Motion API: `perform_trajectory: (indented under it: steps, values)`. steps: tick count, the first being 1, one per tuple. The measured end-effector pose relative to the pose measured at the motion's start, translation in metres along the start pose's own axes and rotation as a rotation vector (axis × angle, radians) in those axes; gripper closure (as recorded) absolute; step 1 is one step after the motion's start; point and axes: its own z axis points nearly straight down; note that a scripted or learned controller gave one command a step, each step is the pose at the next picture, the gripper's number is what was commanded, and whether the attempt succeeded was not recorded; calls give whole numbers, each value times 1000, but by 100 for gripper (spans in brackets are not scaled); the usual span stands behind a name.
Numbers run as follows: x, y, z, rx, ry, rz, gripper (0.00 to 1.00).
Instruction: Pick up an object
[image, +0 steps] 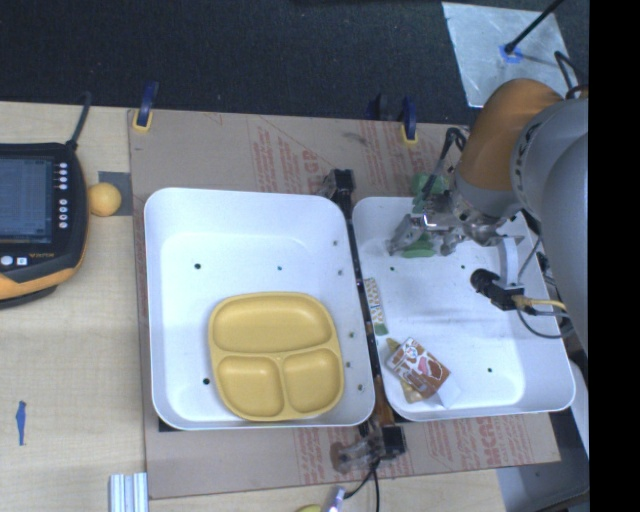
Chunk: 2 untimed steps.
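A brown and white snack packet (417, 370) lies near the front left corner of the right bin (520, 395). A thin patterned strip (373, 305) lies along that bin's left wall. My gripper (422, 238) hangs low over the back left part of the right bin, well behind the packet and apart from it. A small green bit shows at the gripper; I cannot tell whether it is a held thing. A yellow divided plate (276, 354) rests in the front half of the left bin (180, 230).
A teach pendant (35, 220) and an orange ball (103, 198) sit on the bench left of the bins. Blue clamps (146, 103) hold the cardboard at the back edge. The arm (520, 140) covers the right bin's back right corner.
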Motion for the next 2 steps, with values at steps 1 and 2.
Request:
perform_trajectory:
  steps: [1, 2]
  values:
    - [-6, 1, -1, -3, 0, 2, 0]
    - [-7, 2, -15, 0, 2, 0, 100]
